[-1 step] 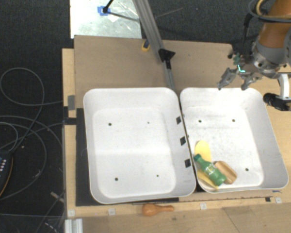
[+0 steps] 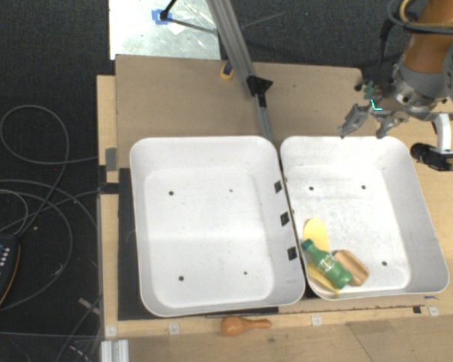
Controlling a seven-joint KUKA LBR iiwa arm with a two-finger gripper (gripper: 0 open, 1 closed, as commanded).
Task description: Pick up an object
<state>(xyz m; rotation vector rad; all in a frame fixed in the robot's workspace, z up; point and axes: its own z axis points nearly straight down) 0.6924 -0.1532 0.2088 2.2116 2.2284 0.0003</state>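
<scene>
Overhead, the gripper (image 2: 365,125) is seen above the far rim of the right bin (image 2: 419,202), its jaws spread apart with nothing between them. A green bottle (image 2: 326,263) is lying at the near left corner of that bin, touching a yellow object (image 2: 316,234) and a tan object (image 2: 354,265). An orange pear-shaped item (image 2: 244,324) is noted on the bench (image 2: 309,100), in front of the left bin (image 2: 147,202).

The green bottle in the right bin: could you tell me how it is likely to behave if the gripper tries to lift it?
The green bottle lies on its side, so it may roll under a nudge. It rests against a yellow banana-shaped piece and a tan piece, which could shift with it. It looks small and probably light. The gripper hovers apart from it, open, at the bin's far edge.
</scene>
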